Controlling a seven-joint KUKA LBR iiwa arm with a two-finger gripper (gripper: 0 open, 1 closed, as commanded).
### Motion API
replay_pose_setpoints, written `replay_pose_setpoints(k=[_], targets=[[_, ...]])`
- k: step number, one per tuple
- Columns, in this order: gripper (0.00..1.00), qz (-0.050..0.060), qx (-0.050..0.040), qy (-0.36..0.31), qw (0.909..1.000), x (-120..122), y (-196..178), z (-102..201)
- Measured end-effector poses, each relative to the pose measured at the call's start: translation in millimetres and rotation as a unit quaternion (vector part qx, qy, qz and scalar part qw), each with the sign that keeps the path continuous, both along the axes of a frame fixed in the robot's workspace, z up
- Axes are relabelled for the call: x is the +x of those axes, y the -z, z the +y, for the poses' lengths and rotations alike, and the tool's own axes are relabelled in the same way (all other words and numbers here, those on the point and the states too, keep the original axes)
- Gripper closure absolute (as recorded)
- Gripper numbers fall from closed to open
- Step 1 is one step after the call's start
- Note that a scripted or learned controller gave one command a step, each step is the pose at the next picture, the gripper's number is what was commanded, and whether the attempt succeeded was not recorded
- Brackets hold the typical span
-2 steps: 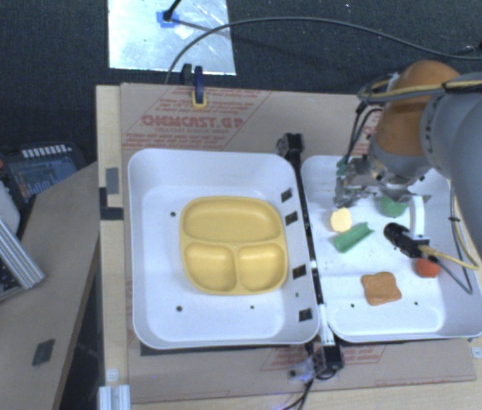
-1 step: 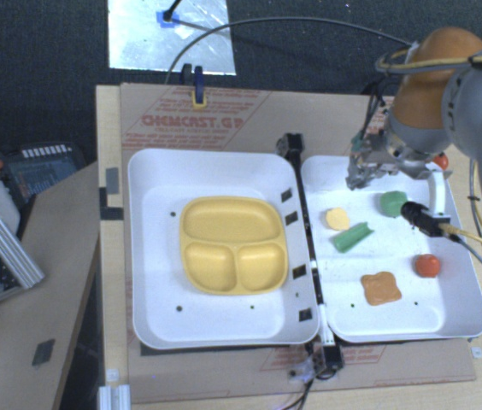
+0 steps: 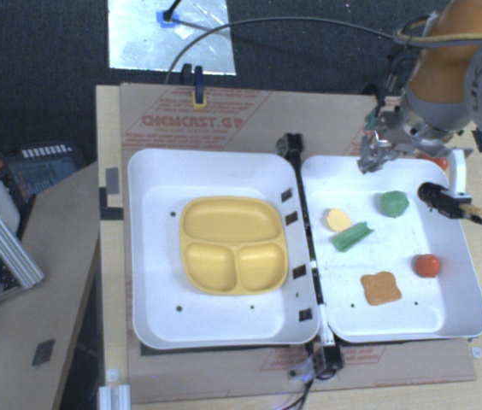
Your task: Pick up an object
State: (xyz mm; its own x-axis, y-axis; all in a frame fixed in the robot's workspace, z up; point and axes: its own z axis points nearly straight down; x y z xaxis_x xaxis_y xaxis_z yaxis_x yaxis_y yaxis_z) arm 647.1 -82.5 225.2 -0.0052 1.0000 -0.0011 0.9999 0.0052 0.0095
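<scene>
The claw (image 3: 376, 159) hangs over the far edge of the right shallow white bin (image 3: 457, 314); it is too small and blurred to tell how it is set, and nothing shows in it. Every candidate lies loose on that bin's floor: a rounded green lump (image 3: 393, 202) nearest, then a pale yellow disc (image 3: 337, 219) touching a long green pod (image 3: 351, 236), an orange toast-shaped piece (image 3: 381, 289) and a small red ball (image 3: 427, 266) further off. The left bin (image 3: 151, 229) carries a yellow divided tray (image 3: 232, 244). Judging by this, the pick is not yet done: choosing, descending, closing and lifting all remain.
</scene>
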Motion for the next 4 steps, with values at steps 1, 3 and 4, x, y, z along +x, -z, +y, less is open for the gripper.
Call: replay_pose_setpoints(k=[1,3,4], targets=[[1.00,0.001,-0.0003,0.001,1.0000,-3,-55,-9],[1.00,0.005,0.0014,-0.002,1.0000,-32,-29,96],[1.00,0.005,0.0017,-0.002,1.0000,-43,-9,145]])
